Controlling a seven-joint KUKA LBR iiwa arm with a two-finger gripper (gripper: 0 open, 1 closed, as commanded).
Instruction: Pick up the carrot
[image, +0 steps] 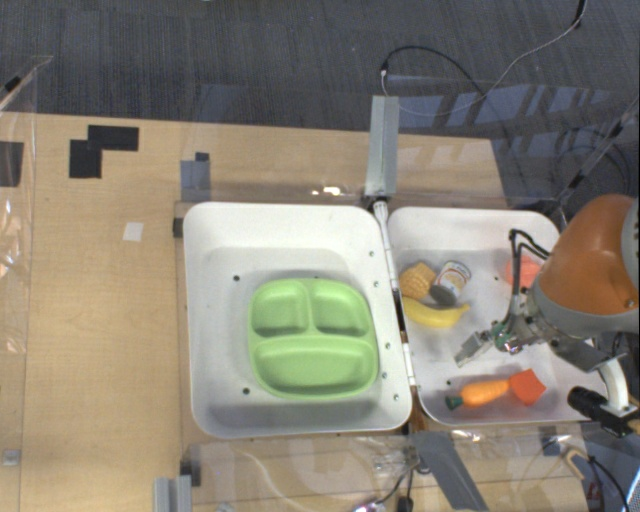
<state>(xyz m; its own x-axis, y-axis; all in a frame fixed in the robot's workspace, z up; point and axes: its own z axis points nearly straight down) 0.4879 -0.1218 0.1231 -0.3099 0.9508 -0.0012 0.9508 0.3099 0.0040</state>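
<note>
Camera view shows the grey two-finger gripper low over the right white plastic bin, its fingers slightly parted with nothing between them. Just below it, near the bin's front wall, lies the small orange toy carrot with a green stem end, apart from the fingers and pointing roughly left to right. An orange-red block touches its right end. Farther up sit a yellow banana, a corn piece and a small tin can. The left bin holds a green divided plastic plate. The carrot looks light, stiff and smooth, so likely slippery; its thick middle, gripped across the width, seems the surest hold.
</note>
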